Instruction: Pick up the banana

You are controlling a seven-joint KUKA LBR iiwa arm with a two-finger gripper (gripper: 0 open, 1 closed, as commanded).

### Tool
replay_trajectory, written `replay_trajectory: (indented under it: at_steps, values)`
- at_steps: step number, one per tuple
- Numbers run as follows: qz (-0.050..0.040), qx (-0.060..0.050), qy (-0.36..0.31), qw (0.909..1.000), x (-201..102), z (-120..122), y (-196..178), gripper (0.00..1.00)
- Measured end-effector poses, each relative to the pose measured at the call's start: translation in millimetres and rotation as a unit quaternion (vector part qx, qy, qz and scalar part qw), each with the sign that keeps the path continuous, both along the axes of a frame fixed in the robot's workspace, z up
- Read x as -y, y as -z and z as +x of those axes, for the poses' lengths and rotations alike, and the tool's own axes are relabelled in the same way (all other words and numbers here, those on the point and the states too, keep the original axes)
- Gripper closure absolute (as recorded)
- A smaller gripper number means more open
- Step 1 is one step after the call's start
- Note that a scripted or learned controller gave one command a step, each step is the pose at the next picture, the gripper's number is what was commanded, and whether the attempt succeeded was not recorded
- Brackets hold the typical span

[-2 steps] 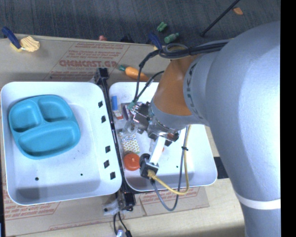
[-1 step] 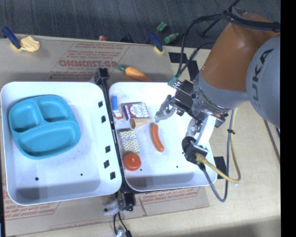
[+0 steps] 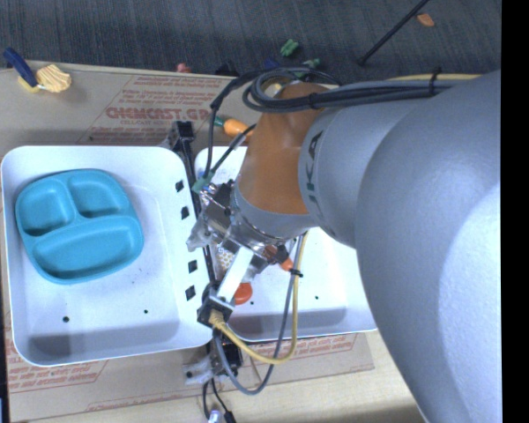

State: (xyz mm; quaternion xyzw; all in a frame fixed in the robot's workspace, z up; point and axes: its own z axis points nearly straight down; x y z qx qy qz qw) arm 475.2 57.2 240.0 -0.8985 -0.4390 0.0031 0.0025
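Note:
My gripper (image 3: 220,236) hangs low over the left part of the right bin (image 3: 335,317), close to the wall between the two bins. The grey arm with its orange band (image 3: 278,170) covers most of that bin and hides what lies under it. A small orange thing (image 3: 243,294) peeks out just below the gripper, near the bin's front. What it is cannot be told.
The left bin (image 3: 88,329) holds a blue divided plate (image 3: 78,223) in its back left part. An orange and green thing (image 3: 234,127) lies at the right bin's back edge. A small yellow item (image 3: 53,79) sits on the cardboard at the far left.

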Motion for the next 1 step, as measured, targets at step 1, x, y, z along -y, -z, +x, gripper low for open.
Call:
replay_trajectory:
  at_steps: [1]
  values:
    - [0.0001, -0.002, -0.003, 1.0, 0.3, 0.4, -10.2, 1.0]
